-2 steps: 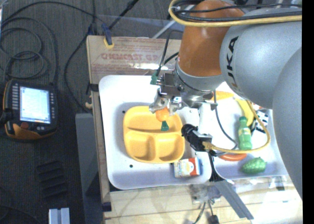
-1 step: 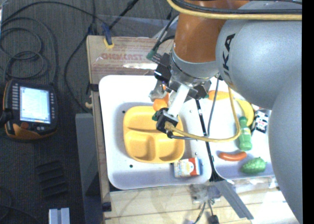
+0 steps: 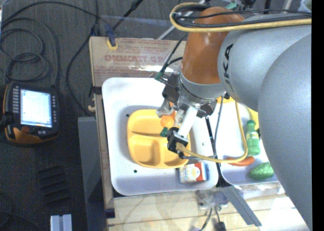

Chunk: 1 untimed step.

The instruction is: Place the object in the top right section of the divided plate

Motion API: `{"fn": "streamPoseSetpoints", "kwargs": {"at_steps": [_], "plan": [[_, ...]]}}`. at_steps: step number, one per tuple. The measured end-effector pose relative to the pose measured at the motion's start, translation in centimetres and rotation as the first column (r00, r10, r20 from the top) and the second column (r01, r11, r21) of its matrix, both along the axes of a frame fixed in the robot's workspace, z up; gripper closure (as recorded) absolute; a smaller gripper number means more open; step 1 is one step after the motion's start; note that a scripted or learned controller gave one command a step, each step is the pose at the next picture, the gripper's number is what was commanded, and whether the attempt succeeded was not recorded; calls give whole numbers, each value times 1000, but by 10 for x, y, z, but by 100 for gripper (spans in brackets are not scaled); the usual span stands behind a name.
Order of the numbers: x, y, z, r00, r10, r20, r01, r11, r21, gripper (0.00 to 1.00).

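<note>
The yellow divided plate (image 3: 144, 144) lies in the left white bin (image 3: 117, 124). My gripper (image 3: 170, 125) hangs low over the plate's right side, at its top right section. A small orange object (image 3: 166, 120) shows right at the gripper, over that section's rim. The wrist covers it in part, and whether it rests on the plate or is held is hidden.
A small orange-and-white carton (image 3: 193, 173) lies in the left bin, just below the plate. The right bin (image 3: 230, 174) holds a green bottle (image 3: 252, 137), a green lumpy item (image 3: 261, 171) and an orange-red piece (image 3: 242, 161). The arm's bulk covers much of the right bin.
</note>
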<state>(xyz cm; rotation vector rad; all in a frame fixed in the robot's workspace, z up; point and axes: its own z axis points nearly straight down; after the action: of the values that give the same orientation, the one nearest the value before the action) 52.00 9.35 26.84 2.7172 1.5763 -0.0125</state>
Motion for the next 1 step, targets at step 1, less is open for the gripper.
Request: {"fn": "streamPoseSetpoints", "kwargs": {"at_steps": [1], "plan": [[-7, -4, 8, 999, -37, 1, 37, 999, 1, 100]]}}
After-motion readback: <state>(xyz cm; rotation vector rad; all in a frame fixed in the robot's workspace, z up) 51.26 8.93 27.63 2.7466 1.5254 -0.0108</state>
